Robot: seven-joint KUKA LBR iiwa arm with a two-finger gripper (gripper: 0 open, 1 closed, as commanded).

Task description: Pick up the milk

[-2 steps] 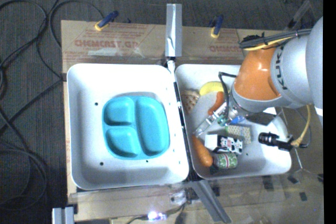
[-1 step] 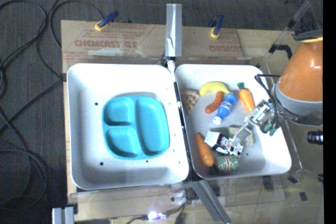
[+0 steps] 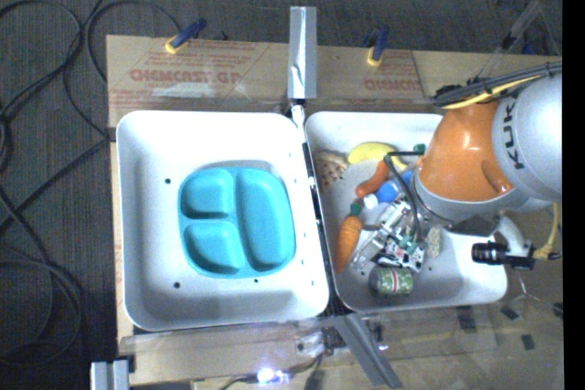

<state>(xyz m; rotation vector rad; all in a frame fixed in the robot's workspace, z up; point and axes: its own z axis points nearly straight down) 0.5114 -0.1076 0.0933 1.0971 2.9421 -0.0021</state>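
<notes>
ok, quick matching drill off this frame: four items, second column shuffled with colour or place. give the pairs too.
Items
1. divided tray
2. banana
3. carrot
4. can

Descriptions
A. yellow, at the far end of the right bin
B. green, near the right bin's front wall
C. turquoise, alone in the left bin
D. orange, beside the right bin's left wall

Pairs: 1-C, 2-A, 3-D, 4-B

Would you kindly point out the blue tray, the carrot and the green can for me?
blue tray [image 3: 239,219], camera view, on the ridge between its compartments.
carrot [image 3: 348,241], camera view, on its orange body.
green can [image 3: 395,280], camera view, on its side.
</notes>
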